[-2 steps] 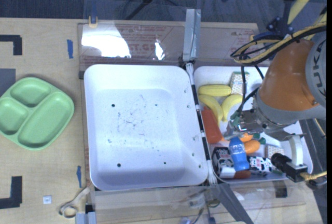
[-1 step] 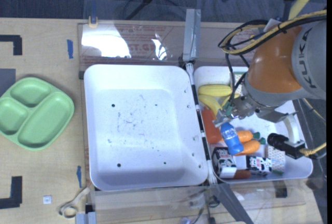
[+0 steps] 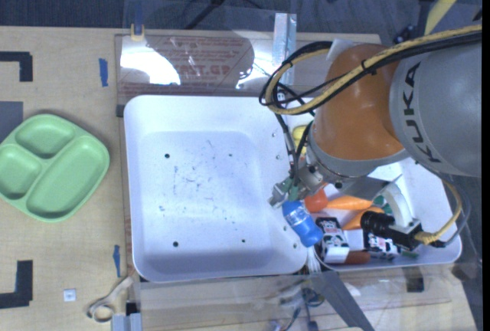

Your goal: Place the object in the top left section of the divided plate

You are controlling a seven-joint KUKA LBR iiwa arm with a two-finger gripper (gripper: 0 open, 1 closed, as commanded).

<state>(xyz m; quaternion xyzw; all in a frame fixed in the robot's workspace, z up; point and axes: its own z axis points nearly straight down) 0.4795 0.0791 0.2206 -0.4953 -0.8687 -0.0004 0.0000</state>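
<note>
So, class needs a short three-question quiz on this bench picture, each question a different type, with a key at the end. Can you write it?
1. True or false: the green divided plate sits inside the left white bin.
2. Multiple choice: the arm is over which area? A) the plate B) the pile of objects in the right bin C) the bench's left edge
3. Fill in: the object nearest the gripper, at the dividing edge between the bins, is a ____ bottle.

Key: 1 false, it lies on the wooden bench left of the bins; 2 B; 3 blue.
</note>
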